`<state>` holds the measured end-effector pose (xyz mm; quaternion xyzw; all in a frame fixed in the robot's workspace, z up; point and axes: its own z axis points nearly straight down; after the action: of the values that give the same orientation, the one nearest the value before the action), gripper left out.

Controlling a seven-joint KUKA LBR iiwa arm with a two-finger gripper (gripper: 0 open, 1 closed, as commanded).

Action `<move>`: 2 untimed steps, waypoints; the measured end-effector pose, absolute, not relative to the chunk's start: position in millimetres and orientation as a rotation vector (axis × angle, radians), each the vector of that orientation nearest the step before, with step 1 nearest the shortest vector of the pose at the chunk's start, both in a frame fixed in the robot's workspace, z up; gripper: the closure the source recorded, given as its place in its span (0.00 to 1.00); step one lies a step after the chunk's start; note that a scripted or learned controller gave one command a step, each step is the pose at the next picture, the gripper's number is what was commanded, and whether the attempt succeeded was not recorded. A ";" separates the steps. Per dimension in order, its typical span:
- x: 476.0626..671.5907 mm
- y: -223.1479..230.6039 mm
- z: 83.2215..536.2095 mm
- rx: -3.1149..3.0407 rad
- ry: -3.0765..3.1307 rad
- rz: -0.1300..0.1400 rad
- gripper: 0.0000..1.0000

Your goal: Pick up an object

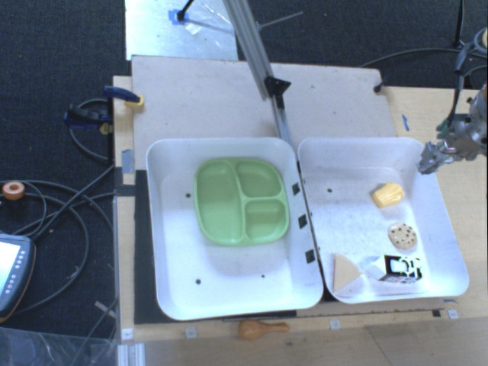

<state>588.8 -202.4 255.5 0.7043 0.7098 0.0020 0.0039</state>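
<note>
Gripper (431, 157) hangs at the far right corner of the right bin (347, 152), just over its rim, with the rest of the arm running off to the right. From where I stand I cannot tell what state it is in; it is a small grey blur against the bench, and nothing shows in it.

Nearest to it, and my guess for the likeliest target, is the yellow corn piece (387, 195). It lies inside the bin, down and to the left of the gripper in the camera view, near but clearly apart. Its long axis runs roughly left to right with a slight tilt, the right end higher, so a grasp across the short way would need the fingers lined up roughly along the near-far direction.

Further along the same side comes the cookie (402, 235), round and speckled, and beyond that a black-and-white packet (401, 268) close to the near right corner. A tan wedge (345, 271) sits to the left of the packet, next to the bin's near left corner. All four lie apart from one another.

Across the divide, the left bin (171, 227) holds a green divided tray (241, 201), well away from the gripper. So the move I would expect is short: inward and down toward the corn.
</note>
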 end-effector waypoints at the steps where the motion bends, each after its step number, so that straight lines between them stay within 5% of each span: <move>1: 599.0 -151.2 262.9 2.207 2.233 0.006 1.00; 2: 605.7 -104.0 267.2 2.208 2.232 0.004 1.00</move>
<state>605.7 -104.0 267.2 0.7032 0.7110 0.0013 0.0011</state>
